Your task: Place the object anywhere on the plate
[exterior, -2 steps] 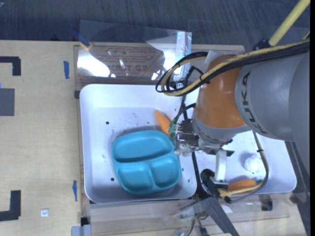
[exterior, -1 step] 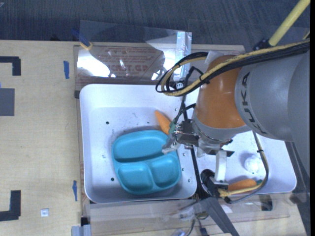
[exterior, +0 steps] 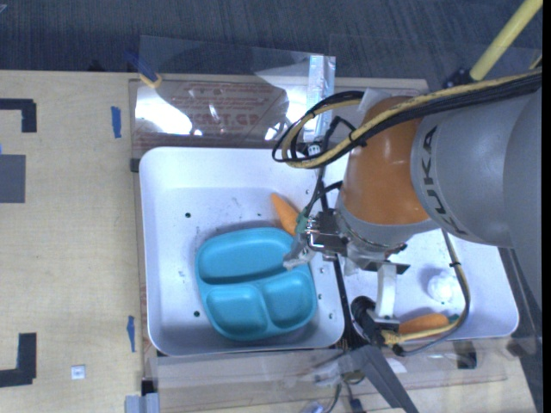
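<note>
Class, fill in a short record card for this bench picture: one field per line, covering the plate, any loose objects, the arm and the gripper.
plate: blue three-compartment plate in the left bin
orange object: carrot-like piece beside the plate's upper right edge, resting on the bin floor
right bin: small white object, another orange piece
arm: orange-banded wrist above the divide between bins
gripper: near the plate's right rim; finger state unclear

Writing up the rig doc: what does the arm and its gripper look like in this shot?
The arm is grey and rounded, with a glossy orange band above the wrist and dark lettering on the grey shell. Black and yellow cables loop off it near the band. The gripper is a small metallic block, with a black cable trailing below.
</note>
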Controlling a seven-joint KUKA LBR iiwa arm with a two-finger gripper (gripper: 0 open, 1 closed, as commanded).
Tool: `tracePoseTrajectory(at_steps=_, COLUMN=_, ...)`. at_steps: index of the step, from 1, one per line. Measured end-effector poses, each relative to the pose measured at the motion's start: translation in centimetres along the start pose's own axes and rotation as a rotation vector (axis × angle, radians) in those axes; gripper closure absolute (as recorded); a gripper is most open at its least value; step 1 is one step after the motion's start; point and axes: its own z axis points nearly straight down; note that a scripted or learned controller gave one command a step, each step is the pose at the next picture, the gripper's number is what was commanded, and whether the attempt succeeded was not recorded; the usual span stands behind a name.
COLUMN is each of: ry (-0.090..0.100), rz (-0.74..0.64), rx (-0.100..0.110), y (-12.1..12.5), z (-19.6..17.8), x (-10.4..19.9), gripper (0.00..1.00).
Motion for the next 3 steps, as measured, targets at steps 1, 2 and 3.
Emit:
tracePoseTrajectory(at_steps=1, ry=0.000, rz=0.000, rx=0.000, y=0.00, z=0.00, x=0.00, gripper=0.00)
tracePoseTrajectory(at_steps=2, ry=0.000, rz=0.000, rx=0.000, y=0.00, z=0.00, x=0.00, gripper=0.00)
tracePoseTrajectory(at_steps=3, ry=0.000, rz=0.000, rx=0.000, y=0.00, z=0.00, x=0.00, gripper=0.00)
